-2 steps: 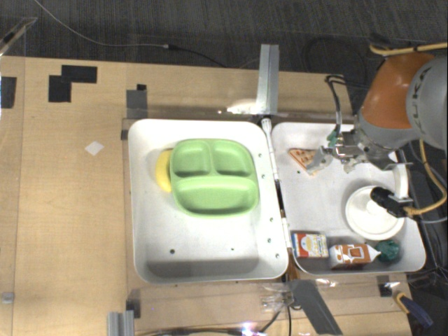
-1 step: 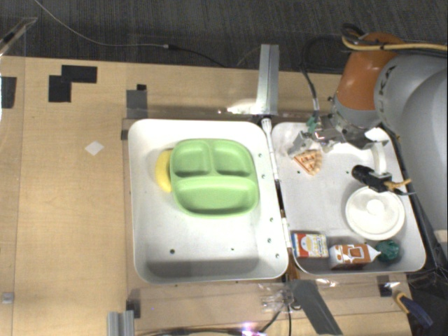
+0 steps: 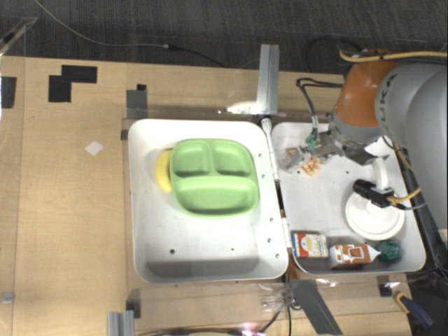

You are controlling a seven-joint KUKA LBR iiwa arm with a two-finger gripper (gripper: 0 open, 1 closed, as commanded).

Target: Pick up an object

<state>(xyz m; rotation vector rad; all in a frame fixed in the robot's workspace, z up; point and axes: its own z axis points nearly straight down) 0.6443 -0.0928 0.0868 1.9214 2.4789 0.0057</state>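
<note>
Two white bins (image 3: 140, 208) sit on the surface; green tray (image 3: 212, 176) in the nine-o'clock bin; pincer (image 3: 312, 148) at the other's twelve o'clock, its state I cannot tell.

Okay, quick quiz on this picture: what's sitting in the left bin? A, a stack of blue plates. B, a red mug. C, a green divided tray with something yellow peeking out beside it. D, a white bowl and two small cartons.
C: the left bin holds a green divided tray with a yellow object showing at its left edge.
</note>
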